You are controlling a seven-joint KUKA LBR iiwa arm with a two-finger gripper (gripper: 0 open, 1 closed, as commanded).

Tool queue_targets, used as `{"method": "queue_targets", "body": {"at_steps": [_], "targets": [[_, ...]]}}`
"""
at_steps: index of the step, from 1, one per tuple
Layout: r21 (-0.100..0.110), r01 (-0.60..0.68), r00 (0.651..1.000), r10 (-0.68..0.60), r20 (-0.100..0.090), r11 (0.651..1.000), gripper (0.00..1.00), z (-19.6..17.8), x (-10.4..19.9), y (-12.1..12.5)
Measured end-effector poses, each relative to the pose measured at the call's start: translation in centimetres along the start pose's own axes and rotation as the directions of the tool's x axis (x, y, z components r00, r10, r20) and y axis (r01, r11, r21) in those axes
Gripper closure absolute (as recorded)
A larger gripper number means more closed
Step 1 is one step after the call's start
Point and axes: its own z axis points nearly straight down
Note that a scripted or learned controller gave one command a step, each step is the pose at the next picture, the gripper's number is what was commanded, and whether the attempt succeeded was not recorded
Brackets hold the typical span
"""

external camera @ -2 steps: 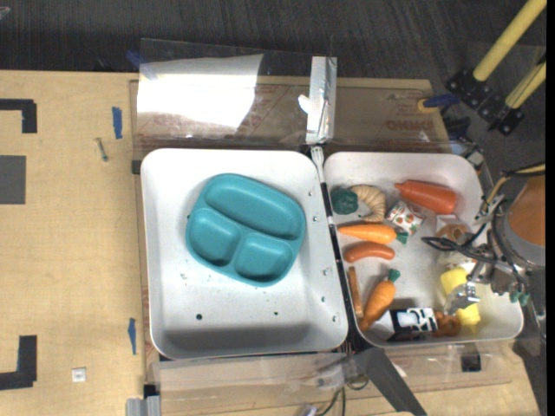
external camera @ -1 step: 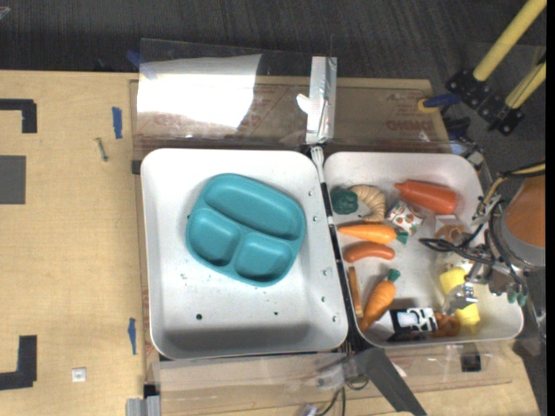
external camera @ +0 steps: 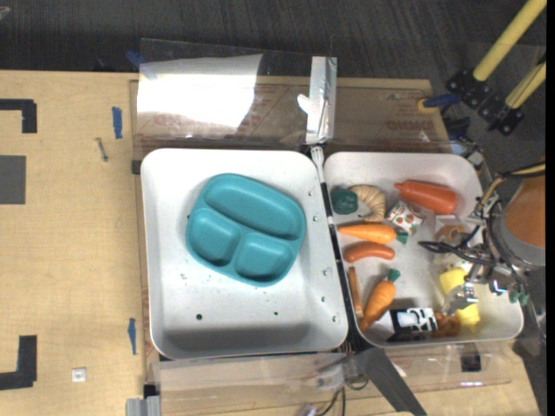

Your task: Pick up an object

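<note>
The right bin (external camera: pixel 468 173) holds several toy foods. Among them are a red-orange pepper (external camera: pixel 427 195), a croissant (external camera: pixel 370 199), a carrot (external camera: pixel 368 231), a sausage (external camera: pixel 368 251), a second carrot (external camera: pixel 379 297) and a black-and-white piece (external camera: pixel 414 319). My gripper (external camera: pixel 469 289) hangs low at the bin's right side, under the orange band (external camera: pixel 529 219) of the arm. It sits just above and between two yellow pieces, one (external camera: pixel 451 279) to its left and one (external camera: pixel 469 315) below it. Cables and the wrist hide what it touches.
The left bin (external camera: pixel 165 232) carries a teal divided plate (external camera: pixel 246 227). A white cube with red spots (external camera: pixel 404 217) and a teal lump (external camera: pixel 344 202) lie near the right bin's middle and left. A clear plastic wall (external camera: pixel 321 102) stands behind the bins. Yellow bars (external camera: pixel 512 33) cross the top right.
</note>
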Motion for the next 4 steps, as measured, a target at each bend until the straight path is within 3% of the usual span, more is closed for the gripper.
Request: {"method": "queue_targets", "body": {"at_steps": [2,4], "targets": [[0.003,0.075,0.997,-0.075,0.004,0.997,0.00,-0.06,0.07,0.56],[0.003,0.068,0.998,-0.068,0.003,0.998,0.00,-0.09,0.14,0.76]]}}
